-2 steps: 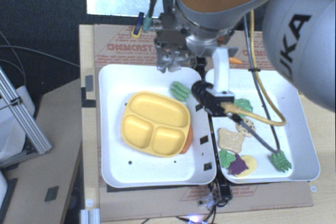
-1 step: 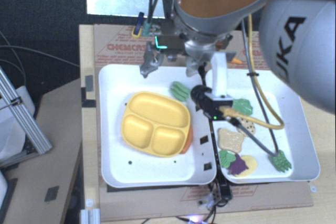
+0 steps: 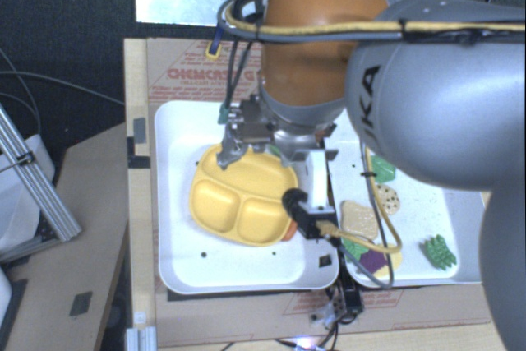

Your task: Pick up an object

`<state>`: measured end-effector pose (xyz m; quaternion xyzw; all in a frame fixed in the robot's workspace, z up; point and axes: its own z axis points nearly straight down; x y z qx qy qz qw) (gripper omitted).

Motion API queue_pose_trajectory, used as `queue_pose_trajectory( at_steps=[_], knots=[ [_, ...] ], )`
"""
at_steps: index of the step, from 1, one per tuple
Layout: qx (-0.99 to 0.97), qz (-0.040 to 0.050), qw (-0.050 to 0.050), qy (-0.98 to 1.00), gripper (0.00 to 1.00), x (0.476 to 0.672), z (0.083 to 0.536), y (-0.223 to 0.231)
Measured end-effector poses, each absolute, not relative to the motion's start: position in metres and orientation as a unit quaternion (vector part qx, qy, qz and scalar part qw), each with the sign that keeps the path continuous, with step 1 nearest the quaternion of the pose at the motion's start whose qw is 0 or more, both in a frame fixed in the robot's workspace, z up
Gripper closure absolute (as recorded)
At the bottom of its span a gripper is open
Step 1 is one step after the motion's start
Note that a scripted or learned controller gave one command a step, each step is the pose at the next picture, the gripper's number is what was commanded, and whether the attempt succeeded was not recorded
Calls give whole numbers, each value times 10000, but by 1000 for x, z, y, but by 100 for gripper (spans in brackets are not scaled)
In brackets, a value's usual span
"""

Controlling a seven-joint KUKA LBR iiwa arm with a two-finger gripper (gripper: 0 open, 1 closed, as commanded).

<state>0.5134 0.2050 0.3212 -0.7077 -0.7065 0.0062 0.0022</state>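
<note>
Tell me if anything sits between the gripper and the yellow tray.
Nothing visible does. The gripper hangs right at the far rim of the yellow tray in the left bin. The other items lie in the right bin, off to the side.

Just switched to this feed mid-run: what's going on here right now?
The arm is reaching over the left bin, its tool down at the far rim of the yellow divided plate lying there. No grasp on the plate is visible. The right bin holds small items, including a cracker and a green toy.
</note>
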Motion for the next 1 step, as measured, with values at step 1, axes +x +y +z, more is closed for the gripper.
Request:
queue_pose_trajectory(
  at_steps=[1],
  knots=[
    [-7043,-30,2,-7099,0,486,372,237]
  ],
)
